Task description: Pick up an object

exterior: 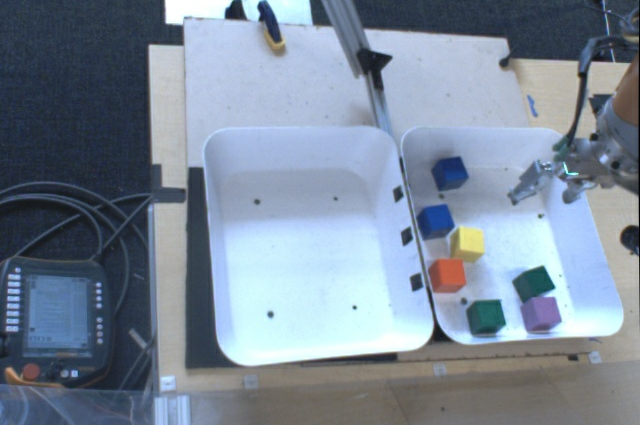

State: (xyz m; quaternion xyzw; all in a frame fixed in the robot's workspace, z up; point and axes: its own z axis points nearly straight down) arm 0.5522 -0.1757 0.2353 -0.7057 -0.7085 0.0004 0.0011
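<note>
Not started, by the look of it: gripper (530, 183) hovers over the right bin's (590, 243) far right, nothing between its fingers; can't tell if they're parted. All seven cubes sit loose; nearest is the far blue cube (449, 173).

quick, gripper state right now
Gripper: over the right bin, above the cubes, holding nothing; open or shut cannot be told.
</note>
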